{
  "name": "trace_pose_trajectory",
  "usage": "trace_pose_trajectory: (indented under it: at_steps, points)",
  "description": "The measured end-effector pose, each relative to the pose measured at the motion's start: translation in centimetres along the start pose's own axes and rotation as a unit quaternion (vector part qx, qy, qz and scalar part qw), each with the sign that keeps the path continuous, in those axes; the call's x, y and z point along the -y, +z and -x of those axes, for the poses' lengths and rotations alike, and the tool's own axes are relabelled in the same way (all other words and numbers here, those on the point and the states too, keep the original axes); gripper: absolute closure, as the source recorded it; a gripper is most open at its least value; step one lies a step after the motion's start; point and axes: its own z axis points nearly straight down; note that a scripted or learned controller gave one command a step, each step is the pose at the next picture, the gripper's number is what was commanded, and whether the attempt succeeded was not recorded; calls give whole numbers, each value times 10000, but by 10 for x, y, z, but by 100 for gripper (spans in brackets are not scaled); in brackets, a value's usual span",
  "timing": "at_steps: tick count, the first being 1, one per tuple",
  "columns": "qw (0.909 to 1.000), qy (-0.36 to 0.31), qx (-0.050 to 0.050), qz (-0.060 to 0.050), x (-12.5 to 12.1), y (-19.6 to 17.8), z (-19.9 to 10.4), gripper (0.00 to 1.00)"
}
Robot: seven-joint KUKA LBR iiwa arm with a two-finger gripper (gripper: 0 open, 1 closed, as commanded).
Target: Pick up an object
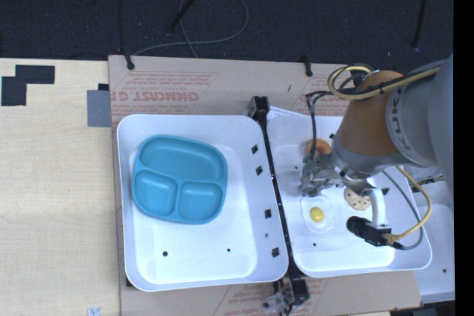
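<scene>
The arm reaches into the right bin [415,263] from the right. Its gripper [312,181] hangs low over the bin's middle; whether it is wide or narrow cannot be told. A fried egg [318,216] lies just near of it, a cookie [358,197] to the egg's right, and an orange item [318,147] just far of the gripper. A blue divided plate [178,179] sits in the left bin [185,263].

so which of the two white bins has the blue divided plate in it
The left bin, away from the arm. The blue divided plate lies in its upper left part. The right bin, where the claw works, holds small items instead.
</scene>
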Motion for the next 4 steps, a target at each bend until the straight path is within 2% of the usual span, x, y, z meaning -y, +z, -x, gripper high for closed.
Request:
trace_pose_trajectory:
  at_steps: [1,3,4]
  points:
    - [10000,-40,9,48,-5,-62,1,100]
    - [10000,-38,10,51,-3,-160,-3,100]
    - [10000,-51,-2,15,0,-149,-49,100]
